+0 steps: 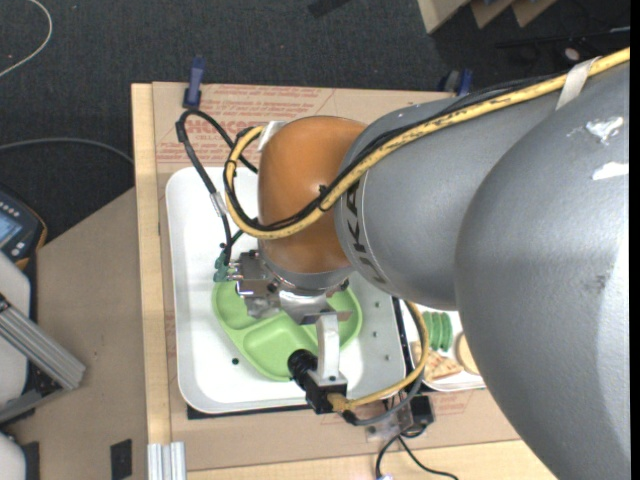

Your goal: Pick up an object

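Green plastic dish [268,348], shallow, lobed: lies in left white bin [190,268], toward its near end. Gripper [275,293] sits directly above dish, at dish's 12 o'clock edge; grip state can't tell, hidden under orange wrist band [300,198]. Reach req'd: straight down.

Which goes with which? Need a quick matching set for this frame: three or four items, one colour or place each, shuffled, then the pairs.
Things:
1. band above the wrist
2. plastic dish
3. cable along the arm
4. left bin

Descriptions:
A. white, holding the dish
B. yellow
C. orange
D. light green, under the wrist

Pairs: 1-C, 2-D, 3-B, 4-A
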Robot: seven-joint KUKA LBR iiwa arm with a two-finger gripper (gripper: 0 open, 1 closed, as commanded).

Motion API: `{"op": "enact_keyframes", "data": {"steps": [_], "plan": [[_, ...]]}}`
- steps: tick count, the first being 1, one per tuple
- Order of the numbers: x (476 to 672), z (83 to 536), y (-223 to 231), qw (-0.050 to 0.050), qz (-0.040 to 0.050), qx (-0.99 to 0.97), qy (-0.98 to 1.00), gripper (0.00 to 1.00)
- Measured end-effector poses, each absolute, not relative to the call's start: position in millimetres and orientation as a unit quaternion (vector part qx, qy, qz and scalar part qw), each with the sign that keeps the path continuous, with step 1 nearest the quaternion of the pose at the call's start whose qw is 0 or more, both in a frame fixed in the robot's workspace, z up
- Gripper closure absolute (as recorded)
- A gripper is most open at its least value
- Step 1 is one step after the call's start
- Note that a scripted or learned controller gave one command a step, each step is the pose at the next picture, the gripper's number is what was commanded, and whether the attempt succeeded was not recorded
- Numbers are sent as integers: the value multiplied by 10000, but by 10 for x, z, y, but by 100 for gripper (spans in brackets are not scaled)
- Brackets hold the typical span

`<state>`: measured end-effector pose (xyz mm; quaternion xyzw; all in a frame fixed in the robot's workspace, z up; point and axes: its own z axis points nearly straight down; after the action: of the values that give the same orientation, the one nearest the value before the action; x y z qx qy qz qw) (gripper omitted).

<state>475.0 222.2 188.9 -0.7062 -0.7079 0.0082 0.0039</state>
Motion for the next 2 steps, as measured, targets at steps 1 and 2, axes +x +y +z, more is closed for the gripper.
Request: {"op": "enact_keyframes", "data": {"steps": [1,2], "plan": [[5384,979,1826,-10,-35,-7071,-7071,100],[4787,2726,2208,-10,-78,-7044,-7098,100]]}}
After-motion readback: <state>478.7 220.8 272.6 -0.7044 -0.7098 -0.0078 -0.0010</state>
